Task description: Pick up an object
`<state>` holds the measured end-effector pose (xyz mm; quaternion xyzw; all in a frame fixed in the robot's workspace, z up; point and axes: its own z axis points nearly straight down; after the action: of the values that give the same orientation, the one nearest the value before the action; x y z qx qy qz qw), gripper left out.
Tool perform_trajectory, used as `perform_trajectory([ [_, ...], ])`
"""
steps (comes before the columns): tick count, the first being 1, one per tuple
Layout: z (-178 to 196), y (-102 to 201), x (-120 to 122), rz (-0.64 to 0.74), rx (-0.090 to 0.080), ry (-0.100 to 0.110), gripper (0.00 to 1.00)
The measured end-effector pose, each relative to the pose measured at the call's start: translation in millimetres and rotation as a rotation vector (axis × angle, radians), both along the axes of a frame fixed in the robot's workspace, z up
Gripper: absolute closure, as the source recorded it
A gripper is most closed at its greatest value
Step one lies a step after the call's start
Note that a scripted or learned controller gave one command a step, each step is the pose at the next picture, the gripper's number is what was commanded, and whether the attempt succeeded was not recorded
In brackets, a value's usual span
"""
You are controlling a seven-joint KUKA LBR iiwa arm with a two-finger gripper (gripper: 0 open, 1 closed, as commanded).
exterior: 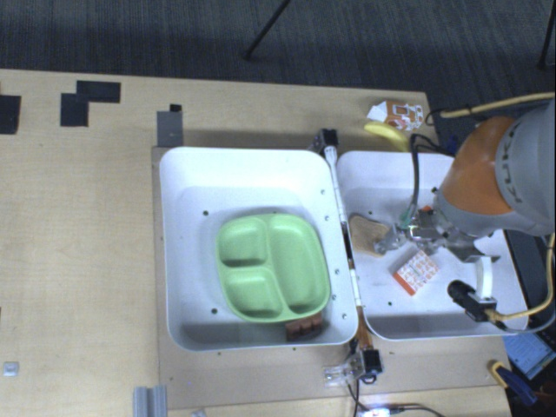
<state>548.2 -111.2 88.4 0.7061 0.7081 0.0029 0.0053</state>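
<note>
The grey-and-orange arm's gripper (415, 231) is hovering low in the right white bin (382, 315), beside a red-and-white patterned packet (416, 273); its opening is impossible to judge.

Look past both bins and you have a light wooden bench (78, 259) carrying them. On its far left edge sit black tape patches (87, 101), one of them L-shaped, and another at the very border. You can see a small dark bracket (170, 127) standing just off the left bin's far corner. Behind the right bin lie a yellow banana-like piece (385, 132) and a crumpled white-and-orange wrapper (398, 112), touching. Dark carpet (174, 16) runs beyond the bench, crossed by a thin black pole (278, 16).
</note>
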Motion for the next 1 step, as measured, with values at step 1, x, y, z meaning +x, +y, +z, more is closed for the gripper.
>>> perform_trajectory([
  [1,11.6,1.2,1.9,0.002,0.002,-0.004,1.0],
])
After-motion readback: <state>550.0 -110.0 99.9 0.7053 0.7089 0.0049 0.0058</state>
